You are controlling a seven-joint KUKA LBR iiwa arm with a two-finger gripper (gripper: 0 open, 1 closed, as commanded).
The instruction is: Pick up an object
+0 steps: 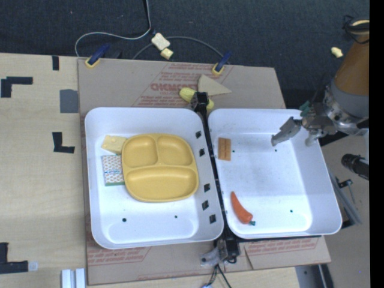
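Observation:
An orange carrot (pixel 241 208) lies near the front left of the right bin (pixel 271 182). A small tan block (pixel 224 149) rests by that bin's left wall. In the left bin (pixel 150 222) sit a yellow divided plate (pixel 159 167), a pale yellow wedge (pixel 112 143) and a green-and-white checked pack (pixel 111 169). My gripper (pixel 294 140) hangs over the right bin's back right corner, open, with nothing between its fingers. It is well apart from the carrot and the block.
Both bins stand on a cardboard sheet (pixel 174 83) held by blue clamps (pixel 97 55). A yellow piece (pixel 188 93) and a tan triangular scrap (pixel 213 86) lie behind the bins. A cable with a white plug (pixel 159 41) runs across the dark floor.

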